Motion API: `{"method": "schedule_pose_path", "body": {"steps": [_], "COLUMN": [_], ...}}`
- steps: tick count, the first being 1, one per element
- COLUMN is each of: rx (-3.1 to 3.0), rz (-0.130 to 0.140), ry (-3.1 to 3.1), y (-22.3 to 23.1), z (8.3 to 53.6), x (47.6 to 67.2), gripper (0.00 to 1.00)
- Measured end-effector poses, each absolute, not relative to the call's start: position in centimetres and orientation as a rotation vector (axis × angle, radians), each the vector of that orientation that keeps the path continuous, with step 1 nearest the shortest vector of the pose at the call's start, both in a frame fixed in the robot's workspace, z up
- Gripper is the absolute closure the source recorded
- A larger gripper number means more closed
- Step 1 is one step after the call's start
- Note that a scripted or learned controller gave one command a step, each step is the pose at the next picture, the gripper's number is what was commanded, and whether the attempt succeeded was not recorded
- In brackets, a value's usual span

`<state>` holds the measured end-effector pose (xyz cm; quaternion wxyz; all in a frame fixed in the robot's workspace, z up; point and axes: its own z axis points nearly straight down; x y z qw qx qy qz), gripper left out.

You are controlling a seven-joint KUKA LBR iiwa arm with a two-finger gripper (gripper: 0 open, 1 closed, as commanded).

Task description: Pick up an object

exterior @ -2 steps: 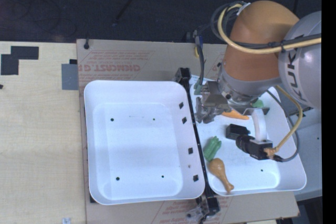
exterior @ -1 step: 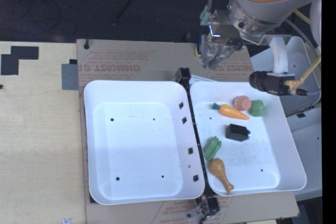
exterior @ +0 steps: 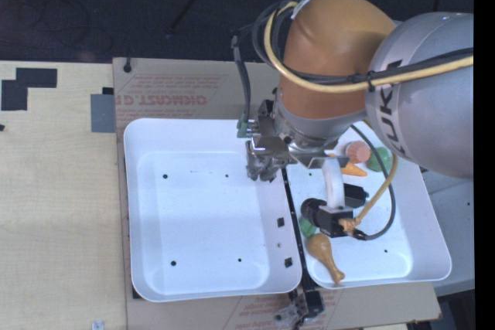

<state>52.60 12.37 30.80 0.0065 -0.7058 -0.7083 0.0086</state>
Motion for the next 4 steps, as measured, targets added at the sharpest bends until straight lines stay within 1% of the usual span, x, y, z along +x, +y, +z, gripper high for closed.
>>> {"method": "schedule_pose_path", "body": {"steps": [1, 2, 3, 4], "rx": [-2.218, -2.220, -2.224, -2.218], "rz": [0.004, -0.008, 0.017, -0.008], "ry": [-2.221, -2.229, -2.210, -2.228], "y": [11.9, 12.7, 6.3, 10.1], "z": [34.7, 40.8, 33.6, 42.3], "x": [47.4, 56.9, 51.5, 50.5], "gripper": [1.00, 1.00, 1.00, 1.00]}}
